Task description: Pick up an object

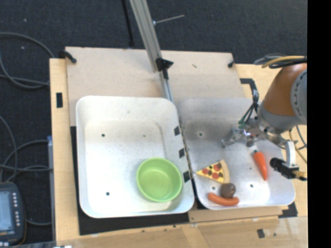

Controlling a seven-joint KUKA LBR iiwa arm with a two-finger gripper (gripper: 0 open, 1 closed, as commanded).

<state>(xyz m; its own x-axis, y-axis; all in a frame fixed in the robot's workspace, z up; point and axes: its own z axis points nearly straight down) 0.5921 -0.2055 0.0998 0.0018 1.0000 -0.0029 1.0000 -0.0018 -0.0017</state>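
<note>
Carrot (260, 165) lies at five o'clock from my tool (239, 137), in the right bin (207, 112). It looks light, stiff and smooth; I'd grip across its thick middle. Whether my tool is clenched, I cannot tell.

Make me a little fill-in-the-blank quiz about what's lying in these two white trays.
1. The round green plastic bowl sits in the ____ white bin.
2. The toy pizza slice lies in the ____ white bin.
3. The long red-orange toy sausage lies right next to a small ____ lump.
4. The orange toy carrot lies to the ____ of the pizza slice.

Missing words: left; right; brown; right
</note>
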